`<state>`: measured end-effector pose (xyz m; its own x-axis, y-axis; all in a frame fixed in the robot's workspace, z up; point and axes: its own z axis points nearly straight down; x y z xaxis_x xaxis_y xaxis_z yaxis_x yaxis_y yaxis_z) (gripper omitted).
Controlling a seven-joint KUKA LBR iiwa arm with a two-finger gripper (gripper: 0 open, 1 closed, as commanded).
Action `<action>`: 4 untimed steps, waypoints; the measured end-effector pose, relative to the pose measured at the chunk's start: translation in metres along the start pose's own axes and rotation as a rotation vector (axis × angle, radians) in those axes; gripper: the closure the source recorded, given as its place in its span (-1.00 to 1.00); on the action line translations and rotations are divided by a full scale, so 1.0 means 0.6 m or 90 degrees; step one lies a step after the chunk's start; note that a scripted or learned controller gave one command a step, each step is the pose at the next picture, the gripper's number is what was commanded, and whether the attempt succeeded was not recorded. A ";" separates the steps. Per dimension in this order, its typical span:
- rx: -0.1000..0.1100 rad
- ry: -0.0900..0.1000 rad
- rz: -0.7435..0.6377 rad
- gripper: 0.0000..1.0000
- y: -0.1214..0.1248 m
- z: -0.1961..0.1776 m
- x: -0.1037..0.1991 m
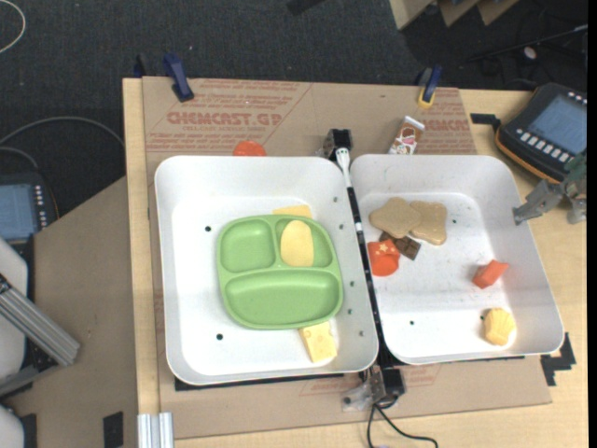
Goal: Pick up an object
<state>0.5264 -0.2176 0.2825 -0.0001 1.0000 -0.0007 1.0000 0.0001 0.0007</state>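
Gripper (539,203) hangs at the right bin's (522,194) outer rim, fingers spread and holding nothing; the orange block (490,273) lies inside that bin, not yet grasped.

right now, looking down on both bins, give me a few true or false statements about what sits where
1. The green divided plate lies in the left bin. True.
2. A pale yellow piece lies in one of the plate's upper compartments. True.
3. The tan flat piece lies in the left bin. False: it lies in the right bin, near its upper left.
4. The gripper sits over the middle of the left bin. False: it is at the right bin's right rim.
5. The orange-red piece and the yellow piece lie in the right bin's right part. True.
6. The yellow wedge lies on the plate. False: it lies on the bin floor, beside the plate's lower edge.
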 end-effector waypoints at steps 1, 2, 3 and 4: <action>0.010 0.004 0.003 -1.00 -0.087 0.201 -0.010; 0.003 0.008 -0.004 -1.00 -0.010 0.331 -0.001; 0.000 0.002 -0.002 1.00 -0.011 0.307 -0.006; -0.006 0.000 -0.006 1.00 0.107 0.233 0.091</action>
<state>0.5908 -0.1628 0.1424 -0.0097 1.0000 -0.0009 0.9999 0.0097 0.0096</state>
